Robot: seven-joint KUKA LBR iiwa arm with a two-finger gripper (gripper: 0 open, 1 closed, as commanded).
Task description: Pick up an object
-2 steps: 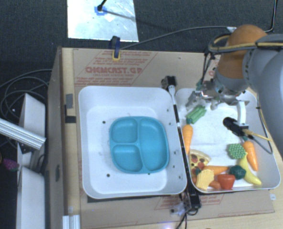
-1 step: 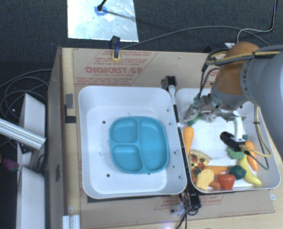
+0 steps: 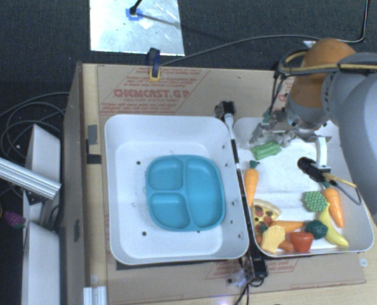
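A smooth green toy vegetable (image 3: pixel 265 150), oblong, lay at the far left of the right bin (image 3: pixel 366 234), just under the gripper (image 3: pixel 274 134); whether its jaws were open could not be told. Nearer lay an orange carrot (image 3: pixel 251 184), a pizza slice (image 3: pixel 264 210), a bumpy green piece (image 3: pixel 315 201) and a yellow banana (image 3: pixel 332 229). The left bin (image 3: pixel 125 234) held a glossy blue divided plate (image 3: pixel 185 192).

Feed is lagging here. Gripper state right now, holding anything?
Gripper: low in the right bin, right above the green toy; a grasp cannot be told.
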